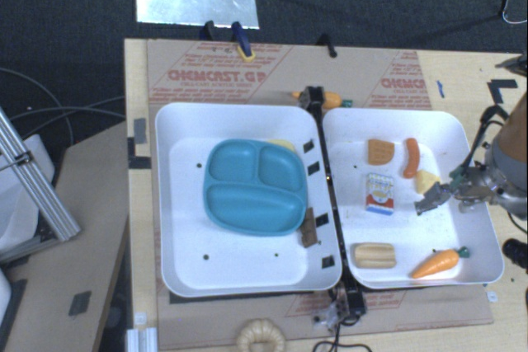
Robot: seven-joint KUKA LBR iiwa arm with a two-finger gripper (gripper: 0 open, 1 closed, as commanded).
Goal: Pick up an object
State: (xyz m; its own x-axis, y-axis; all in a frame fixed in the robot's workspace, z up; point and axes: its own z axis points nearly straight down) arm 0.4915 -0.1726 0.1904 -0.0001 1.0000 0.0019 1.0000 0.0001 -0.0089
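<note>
The grey two-finger gripper (431, 202) is held low in the right white bin (474, 177), fingers spread with nothing between them, just beside the pale yellow cheese wedge (426, 180), likely to grab it.

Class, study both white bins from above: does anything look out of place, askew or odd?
One thing stands out: a pale yellow item in the left bin is largely hidden beneath the blue divided plate's far edge, so it cannot be identified. The toy foods in the right bin, including the carrot and bun, lie loosely scattered, nothing spilled.
</note>
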